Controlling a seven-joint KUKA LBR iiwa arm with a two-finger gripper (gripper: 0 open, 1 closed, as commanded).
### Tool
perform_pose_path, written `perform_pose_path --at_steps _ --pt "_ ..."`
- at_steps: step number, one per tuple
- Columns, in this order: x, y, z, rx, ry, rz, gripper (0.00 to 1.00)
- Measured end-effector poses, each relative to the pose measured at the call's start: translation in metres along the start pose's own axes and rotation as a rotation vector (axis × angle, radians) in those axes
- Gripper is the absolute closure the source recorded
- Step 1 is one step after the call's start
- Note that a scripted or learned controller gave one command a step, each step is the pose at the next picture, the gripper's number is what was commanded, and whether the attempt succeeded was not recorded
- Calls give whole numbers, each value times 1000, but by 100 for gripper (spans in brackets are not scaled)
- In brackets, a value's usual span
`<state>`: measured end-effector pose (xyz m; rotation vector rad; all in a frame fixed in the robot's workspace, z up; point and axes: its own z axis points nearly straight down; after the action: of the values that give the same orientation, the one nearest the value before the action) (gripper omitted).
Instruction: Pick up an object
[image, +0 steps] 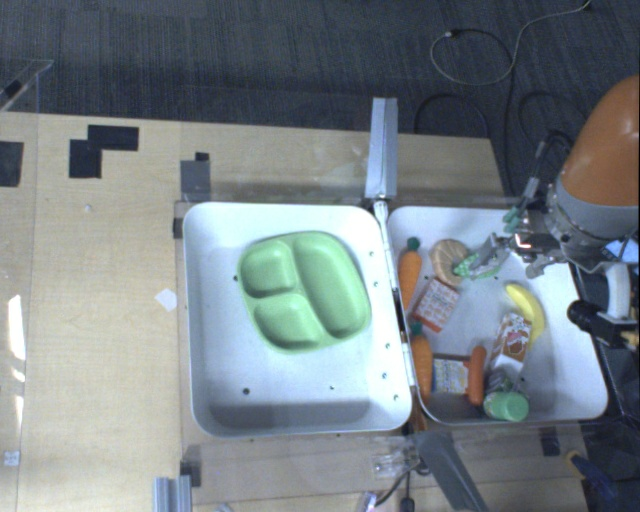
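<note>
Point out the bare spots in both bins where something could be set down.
Left bin: bare floor all round the green tray, widest along the near edge. Right bin: crowded; only the strip right of the banana looks free. The end effector hangs over its far side.

No text, brand or number can be read here. The red packet (434, 304) in the right bin (590, 400) has white and dark print on its face, too blurred to make out. The small packet (450, 376) near the bin's near wall shows a pale label with coloured marks, also unreadable. The pouch (513, 338) beside the banana (527, 308) carries a printed red and white pattern, with no letters that can be told apart.
</note>
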<state>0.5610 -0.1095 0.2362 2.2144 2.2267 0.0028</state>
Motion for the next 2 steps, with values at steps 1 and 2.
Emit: perform_pose_path --at_steps 1,2 --pt "-37 7 122 1 0 -40 0" --pt "-67 6 147 -9 1 -33 0"
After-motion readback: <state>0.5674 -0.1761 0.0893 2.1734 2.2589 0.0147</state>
